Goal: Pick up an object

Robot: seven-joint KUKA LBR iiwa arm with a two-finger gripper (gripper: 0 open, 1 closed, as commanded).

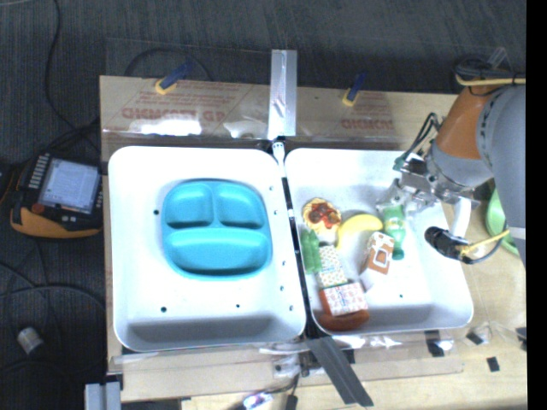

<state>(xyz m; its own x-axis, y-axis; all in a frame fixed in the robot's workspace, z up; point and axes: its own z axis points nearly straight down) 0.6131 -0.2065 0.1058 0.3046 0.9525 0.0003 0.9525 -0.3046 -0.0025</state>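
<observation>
The left bin (128,254) holds a blue tray (216,227) at its middle — open floor rings it. In the right bin (444,306), toys (346,254) crowd the left half — far and near-right floor lies bare.

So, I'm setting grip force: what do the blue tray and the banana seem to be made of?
The blue tray looks like moulded hard plastic: uniform cyan colour, smooth rounded dividers, faint sheen. The banana in the right bin is probably a plastic or foam toy, judging by its flat, even yellow; the view is too coarse to be sure.
</observation>
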